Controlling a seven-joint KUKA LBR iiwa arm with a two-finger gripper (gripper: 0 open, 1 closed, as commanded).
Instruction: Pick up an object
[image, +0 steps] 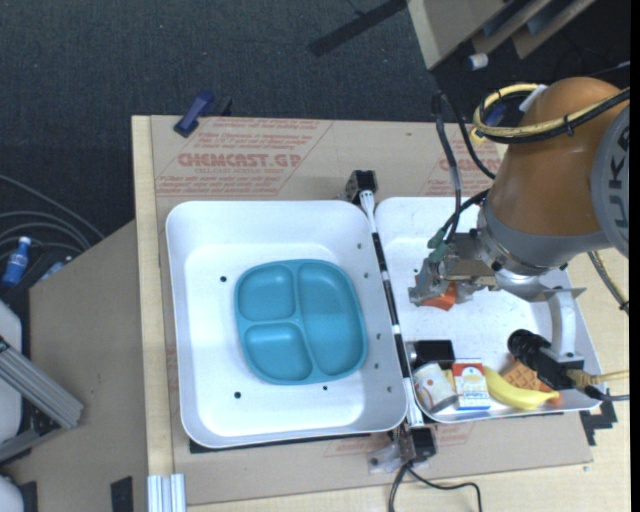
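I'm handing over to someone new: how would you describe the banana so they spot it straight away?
Look at the right-hand white bin, the one the arm reaches over. Go to its near edge, where small items are bunched together. The banana is the curved yellow fruit lying on its side there, just right of a small red and white carton; nothing else in that cluster is yellow and crescent-shaped.

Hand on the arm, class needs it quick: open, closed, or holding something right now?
Hand: low in the right bin, over a small orange object; whether it is open, closed or gripping the object cannot be told.
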